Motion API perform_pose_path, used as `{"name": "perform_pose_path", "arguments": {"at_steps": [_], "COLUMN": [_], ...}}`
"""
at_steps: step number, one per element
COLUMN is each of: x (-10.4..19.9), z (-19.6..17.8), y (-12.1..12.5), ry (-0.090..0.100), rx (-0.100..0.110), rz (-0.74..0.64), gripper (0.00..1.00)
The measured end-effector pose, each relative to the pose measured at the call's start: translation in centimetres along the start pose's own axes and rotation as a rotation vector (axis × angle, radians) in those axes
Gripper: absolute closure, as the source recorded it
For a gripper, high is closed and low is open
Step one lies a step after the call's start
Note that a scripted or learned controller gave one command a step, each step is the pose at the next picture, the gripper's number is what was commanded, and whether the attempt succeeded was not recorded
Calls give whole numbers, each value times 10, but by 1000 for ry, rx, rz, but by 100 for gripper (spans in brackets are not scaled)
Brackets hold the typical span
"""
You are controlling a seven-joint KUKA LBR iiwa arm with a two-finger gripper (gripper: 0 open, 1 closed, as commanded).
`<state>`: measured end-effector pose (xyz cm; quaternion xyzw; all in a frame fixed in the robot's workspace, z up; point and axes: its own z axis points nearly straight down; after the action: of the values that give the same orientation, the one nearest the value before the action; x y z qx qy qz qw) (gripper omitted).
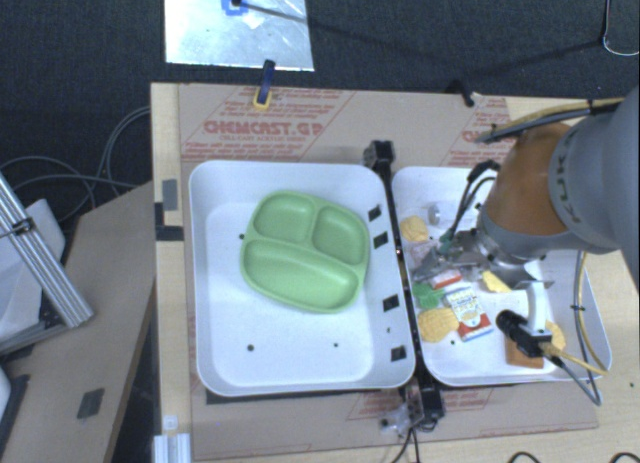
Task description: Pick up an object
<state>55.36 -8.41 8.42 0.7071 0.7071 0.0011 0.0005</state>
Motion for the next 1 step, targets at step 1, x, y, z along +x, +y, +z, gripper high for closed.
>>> {"name": "perform_pose_path", "arguments": {"at_steps": [1], "x": [0], "z": [-11], "y": [0], "ry": [-1], "rx": [-1], "rz": [-1], "gripper": [100]}}
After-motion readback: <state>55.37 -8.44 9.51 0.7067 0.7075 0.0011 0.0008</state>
